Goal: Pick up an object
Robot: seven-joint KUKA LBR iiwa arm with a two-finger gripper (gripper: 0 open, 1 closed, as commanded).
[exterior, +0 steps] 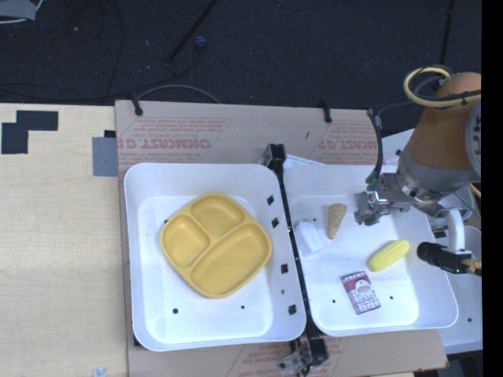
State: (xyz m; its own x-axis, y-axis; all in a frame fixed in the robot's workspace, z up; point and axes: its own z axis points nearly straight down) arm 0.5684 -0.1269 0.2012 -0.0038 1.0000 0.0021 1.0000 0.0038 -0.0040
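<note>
— Two shallow white bins of smooth plastic sit side by side on cardboard (196,138) over the pale wooden desk (55,250).
— What's in the left bin (135,250)?
— One yellow plate (216,244), glossy, with rounded corners and three compartments.
— And the right bin (413,309)?
— Four objects: one tan cone (335,219), tapered; one yellow corn cob (389,254), knobbly; one flat red-and-white packet (361,292); one crumpled white scrap (308,236) by the dividing wall.
— The gripper (369,208)?
— It's metal and hangs over the right bin's far side, near the cone, with the corn cob close by. Whether it is spread or pressed together, the commentator cannot tell.
</note>
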